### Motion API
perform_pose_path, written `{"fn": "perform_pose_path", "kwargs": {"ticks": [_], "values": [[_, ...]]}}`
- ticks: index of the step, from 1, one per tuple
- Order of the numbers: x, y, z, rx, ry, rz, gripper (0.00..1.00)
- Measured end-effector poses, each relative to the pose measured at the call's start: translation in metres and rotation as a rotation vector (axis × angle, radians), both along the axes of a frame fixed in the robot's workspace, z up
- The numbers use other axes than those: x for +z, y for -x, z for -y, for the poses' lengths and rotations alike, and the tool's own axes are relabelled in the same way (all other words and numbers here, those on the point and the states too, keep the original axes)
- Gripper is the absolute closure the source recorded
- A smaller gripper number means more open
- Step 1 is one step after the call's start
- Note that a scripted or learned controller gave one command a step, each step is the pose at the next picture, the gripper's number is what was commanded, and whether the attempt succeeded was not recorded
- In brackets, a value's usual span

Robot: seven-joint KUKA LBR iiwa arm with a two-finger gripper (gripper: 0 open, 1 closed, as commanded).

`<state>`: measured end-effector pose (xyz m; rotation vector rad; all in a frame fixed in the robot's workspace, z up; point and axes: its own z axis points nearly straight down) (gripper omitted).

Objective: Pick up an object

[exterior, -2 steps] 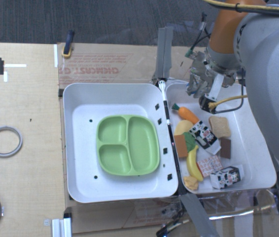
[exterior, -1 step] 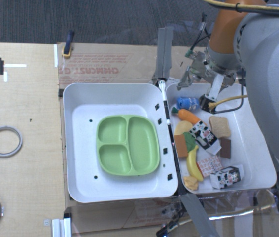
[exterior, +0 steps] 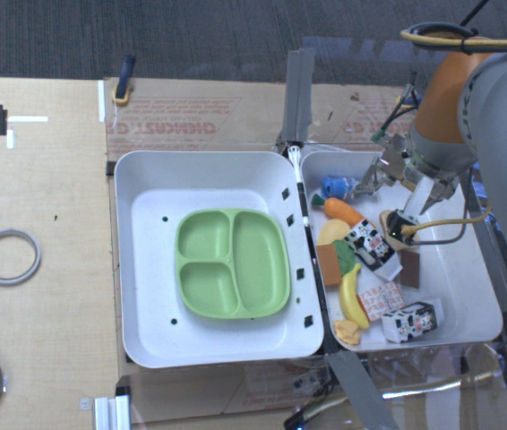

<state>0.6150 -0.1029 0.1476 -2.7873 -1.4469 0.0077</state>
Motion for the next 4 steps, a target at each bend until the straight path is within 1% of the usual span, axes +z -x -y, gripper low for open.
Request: {"fn": "perform_pose_path", "kwargs": {"ticks": [1,2,3,4], "values": [[-0.057,0.087,0.028,-0.412,0.000,-0.001,0.00],[-0.057,0.012,0.017,-0.624,0.002,0.001,0.00],[-0.048,0.012,0.017,-0.619,0.004,-0.004,1.00],[0.044,-0.001,-0.040,-0.257,0.001,0.002,1.00]]}}
